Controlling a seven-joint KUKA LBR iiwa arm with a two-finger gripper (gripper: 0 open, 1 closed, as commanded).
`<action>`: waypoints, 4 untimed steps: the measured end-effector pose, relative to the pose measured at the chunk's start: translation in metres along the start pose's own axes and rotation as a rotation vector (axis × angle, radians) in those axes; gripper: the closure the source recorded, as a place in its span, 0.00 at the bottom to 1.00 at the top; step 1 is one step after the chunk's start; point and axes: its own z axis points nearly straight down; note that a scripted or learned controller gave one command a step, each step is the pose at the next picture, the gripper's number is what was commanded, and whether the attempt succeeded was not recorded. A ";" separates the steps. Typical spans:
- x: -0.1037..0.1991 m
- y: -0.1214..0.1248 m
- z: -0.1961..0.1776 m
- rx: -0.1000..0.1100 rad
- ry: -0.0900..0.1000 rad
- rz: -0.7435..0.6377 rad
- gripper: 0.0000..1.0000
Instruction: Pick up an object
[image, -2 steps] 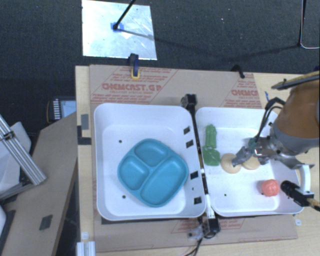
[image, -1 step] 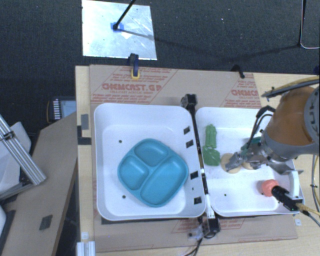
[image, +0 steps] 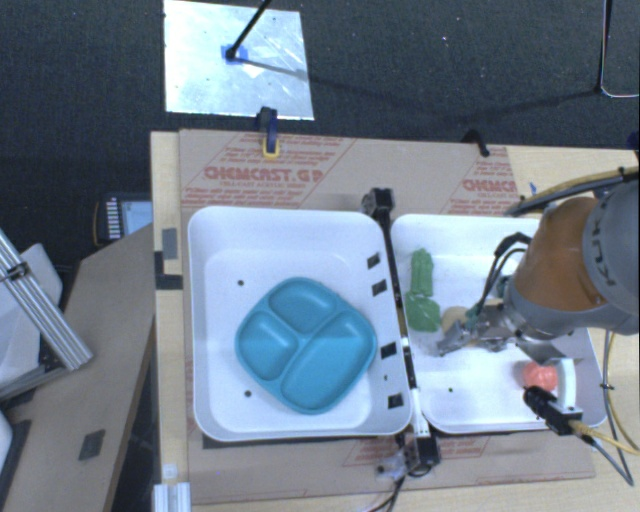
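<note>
A grey KUKA arm with an orange band (image: 565, 255) reaches in from the right of the frame and lowers its gripper (image: 452, 340) into the right-hand white bin (image: 470, 405) on the worktop. The nearest candidate for picking is a green object (image: 421, 290) at the bin's left side, lying just up and left of the gripper tip, its long axis running roughly top to bottom in the frame. A small tan item (image: 457, 317) sits right beside the tip. Whether the jaws are spread or pressed together cannot be told from this angle. A red-orange object (image: 540, 375) rests near the bin's lower right. The left bin (image: 215, 240) holds a blue divided plate (image: 305, 343). Cardboard (image: 300, 165) beneath the bins reads "CHEMCAST".
</note>
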 end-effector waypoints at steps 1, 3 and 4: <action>0.000 0.002 -0.013 -0.006 -0.001 0.000 1.00; 0.009 0.002 -0.106 -0.010 -0.002 -0.003 1.00; 0.015 0.003 -0.169 -0.012 -0.003 -0.004 1.00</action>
